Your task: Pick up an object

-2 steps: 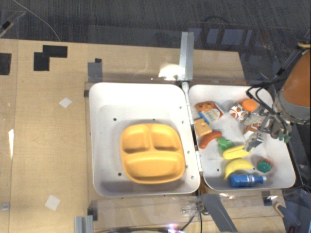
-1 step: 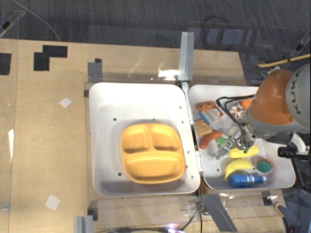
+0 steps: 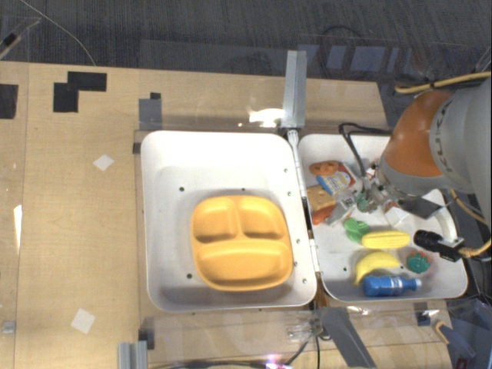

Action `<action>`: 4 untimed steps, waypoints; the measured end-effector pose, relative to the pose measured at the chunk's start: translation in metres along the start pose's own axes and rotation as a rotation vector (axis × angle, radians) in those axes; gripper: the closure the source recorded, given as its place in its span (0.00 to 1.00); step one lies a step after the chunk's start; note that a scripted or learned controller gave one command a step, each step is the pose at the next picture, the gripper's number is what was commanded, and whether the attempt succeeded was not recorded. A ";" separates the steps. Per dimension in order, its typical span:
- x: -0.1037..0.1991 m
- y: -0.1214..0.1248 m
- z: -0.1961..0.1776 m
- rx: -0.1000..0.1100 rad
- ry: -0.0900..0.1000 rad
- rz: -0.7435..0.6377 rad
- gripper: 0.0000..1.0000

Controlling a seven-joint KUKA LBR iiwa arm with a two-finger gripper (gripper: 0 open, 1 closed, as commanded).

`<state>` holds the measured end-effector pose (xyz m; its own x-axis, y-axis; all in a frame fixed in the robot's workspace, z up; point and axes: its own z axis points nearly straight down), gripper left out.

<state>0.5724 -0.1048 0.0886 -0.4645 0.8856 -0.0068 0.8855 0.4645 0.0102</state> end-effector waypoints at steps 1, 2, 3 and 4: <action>0.006 0.014 0.000 0.005 -0.002 0.227 0.00; 0.035 0.023 -0.098 0.003 0.002 0.305 0.00; 0.141 0.060 -0.094 0.011 0.008 0.342 0.00; 0.170 0.068 -0.108 0.011 0.005 0.277 0.00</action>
<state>0.5520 0.0772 0.1958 -0.2048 0.9788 -0.0003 0.9788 0.2048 0.0001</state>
